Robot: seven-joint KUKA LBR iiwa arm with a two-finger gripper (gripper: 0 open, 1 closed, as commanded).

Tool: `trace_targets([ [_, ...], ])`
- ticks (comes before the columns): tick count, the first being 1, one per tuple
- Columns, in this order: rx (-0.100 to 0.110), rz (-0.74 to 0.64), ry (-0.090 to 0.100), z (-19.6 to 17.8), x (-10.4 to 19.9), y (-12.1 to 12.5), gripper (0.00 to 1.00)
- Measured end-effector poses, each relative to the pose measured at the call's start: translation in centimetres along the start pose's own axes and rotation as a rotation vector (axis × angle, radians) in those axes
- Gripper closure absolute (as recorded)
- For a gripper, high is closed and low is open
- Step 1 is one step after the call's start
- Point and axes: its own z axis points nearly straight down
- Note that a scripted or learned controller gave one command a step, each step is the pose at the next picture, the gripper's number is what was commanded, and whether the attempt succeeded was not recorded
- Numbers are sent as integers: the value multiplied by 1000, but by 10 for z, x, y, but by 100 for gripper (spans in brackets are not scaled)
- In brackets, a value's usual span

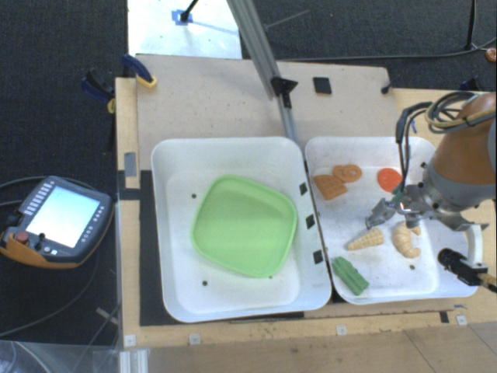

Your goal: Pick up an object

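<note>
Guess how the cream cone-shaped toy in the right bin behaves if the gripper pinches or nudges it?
The cone lies on its side, so it will likely roll in an arc when nudged. Its taper may squeeze it out of a pinch. It probably is light, hollow plastic, judging by its toy look.

The arm [466,158] runs off the right edge, so its upper links are cut away, and its bulk hides part of the right bin's [373,290] far rim. The end effector [390,212] sits low over that bin, its fingers too small and blurred to read. Beside it, the croissant [404,242] is partly covered by the wrist. Down in the bottom left corner, a clear rounded thing [19,357] is sliced by the frame, unidentifiable.
</note>
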Motion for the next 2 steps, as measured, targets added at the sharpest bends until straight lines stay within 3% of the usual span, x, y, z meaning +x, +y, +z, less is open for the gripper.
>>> trace_targets([
  [1, -2, 0, 0, 53, 0, 0, 0],
  [2, -3, -1, -1, 41, 0, 1, 100],
])
